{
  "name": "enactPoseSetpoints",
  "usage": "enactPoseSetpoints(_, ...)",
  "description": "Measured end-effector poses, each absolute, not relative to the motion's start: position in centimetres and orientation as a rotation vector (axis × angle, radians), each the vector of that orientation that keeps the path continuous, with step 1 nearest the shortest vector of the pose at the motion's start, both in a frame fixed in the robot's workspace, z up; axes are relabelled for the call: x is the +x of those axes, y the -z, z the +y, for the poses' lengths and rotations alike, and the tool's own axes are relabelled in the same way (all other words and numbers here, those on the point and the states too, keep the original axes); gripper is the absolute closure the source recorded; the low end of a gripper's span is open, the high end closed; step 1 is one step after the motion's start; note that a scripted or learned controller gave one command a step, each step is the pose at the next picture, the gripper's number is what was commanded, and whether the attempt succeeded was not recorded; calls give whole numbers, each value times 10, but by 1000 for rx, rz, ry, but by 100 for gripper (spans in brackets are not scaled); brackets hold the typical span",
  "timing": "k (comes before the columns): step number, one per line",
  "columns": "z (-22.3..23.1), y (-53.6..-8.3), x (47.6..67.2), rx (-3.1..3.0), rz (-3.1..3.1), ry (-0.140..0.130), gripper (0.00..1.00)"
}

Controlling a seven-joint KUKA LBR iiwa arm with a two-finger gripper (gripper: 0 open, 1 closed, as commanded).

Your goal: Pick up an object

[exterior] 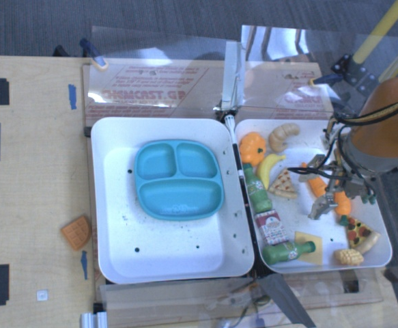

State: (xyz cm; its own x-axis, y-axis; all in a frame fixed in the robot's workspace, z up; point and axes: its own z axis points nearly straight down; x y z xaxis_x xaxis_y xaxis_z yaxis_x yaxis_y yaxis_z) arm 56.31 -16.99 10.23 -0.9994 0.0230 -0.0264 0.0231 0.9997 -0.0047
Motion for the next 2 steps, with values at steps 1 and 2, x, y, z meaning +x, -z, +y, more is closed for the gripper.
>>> enactPoseSetpoints(1, -189, -89, 551, 13, 3129, 2, 0)
enactPoseSetpoints(2, -189, -103, 555, 11, 3114, 9, 100)
